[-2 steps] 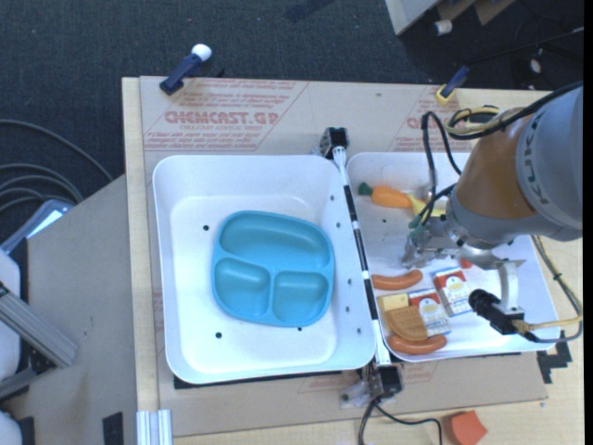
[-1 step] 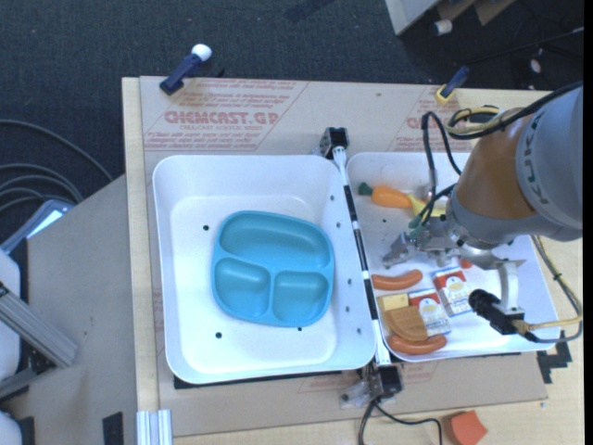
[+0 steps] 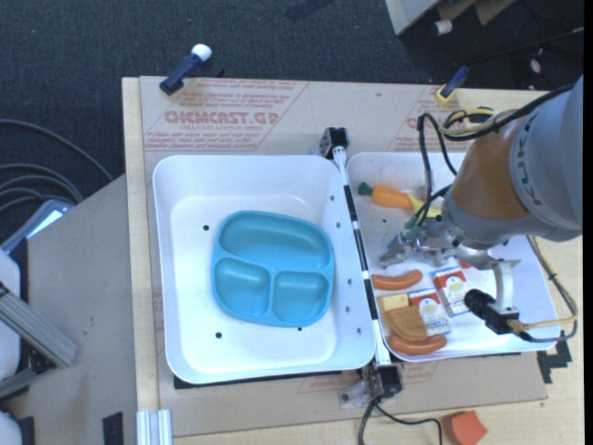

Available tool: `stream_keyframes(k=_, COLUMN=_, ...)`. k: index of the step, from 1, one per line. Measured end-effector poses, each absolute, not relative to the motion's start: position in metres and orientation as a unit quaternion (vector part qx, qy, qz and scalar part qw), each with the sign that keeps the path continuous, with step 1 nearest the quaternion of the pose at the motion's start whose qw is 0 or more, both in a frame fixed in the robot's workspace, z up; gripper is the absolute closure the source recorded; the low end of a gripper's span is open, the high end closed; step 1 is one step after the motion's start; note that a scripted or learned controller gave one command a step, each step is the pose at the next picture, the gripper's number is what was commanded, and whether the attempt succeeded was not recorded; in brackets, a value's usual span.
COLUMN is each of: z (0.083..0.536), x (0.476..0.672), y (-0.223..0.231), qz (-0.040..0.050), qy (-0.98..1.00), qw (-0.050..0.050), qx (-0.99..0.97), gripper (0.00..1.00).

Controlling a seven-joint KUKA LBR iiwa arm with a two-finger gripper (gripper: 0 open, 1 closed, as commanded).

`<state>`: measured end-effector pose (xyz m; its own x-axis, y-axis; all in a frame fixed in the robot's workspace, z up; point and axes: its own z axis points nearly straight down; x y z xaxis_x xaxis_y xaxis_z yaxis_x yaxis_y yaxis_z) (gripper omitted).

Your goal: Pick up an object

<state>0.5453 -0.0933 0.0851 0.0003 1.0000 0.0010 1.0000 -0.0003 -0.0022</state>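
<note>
The right bin (image 3: pixel 394 167) holds several toy foods. An orange carrot (image 3: pixel 390 196) lies near its far left corner. A red sausage (image 3: pixel 397 279) lies mid-left, and a second sausage (image 3: pixel 417 345) rests at the front edge. Between them sit a yellow cheese slice (image 3: pixel 393 301), a brown toast piece (image 3: pixel 404 322) and two small red-and-white cartons (image 3: pixel 451 288) (image 3: pixel 434 312). My gripper (image 3: pixel 414 245) hangs low over the bin's middle, just above the upper sausage and below the carrot. The grey arm (image 3: pixel 519 179) with its orange band covers the bin's right part.
The left bin (image 3: pixel 176 211) bears a blue divided plate (image 3: pixel 272 267). A black divider rail (image 3: pixel 352 221) runs between the bins. Cables (image 3: pixel 435 137) loop over the right bin's far side. A blue clamp (image 3: pixel 183 70) sits at the board's far left corner.
</note>
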Motion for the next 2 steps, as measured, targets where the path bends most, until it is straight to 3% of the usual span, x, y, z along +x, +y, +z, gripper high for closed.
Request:
stream_keyframes(k=1, z=0.084, x=0.542, y=-0.095, qz=0.0004, qy=-0.707, qw=0.001, qx=-0.707, gripper=0.0)
stream_keyframes(k=2, z=0.084, x=0.526, y=-0.095, qz=0.0006, qy=-0.707, qw=0.002, qx=-0.707, gripper=0.0)
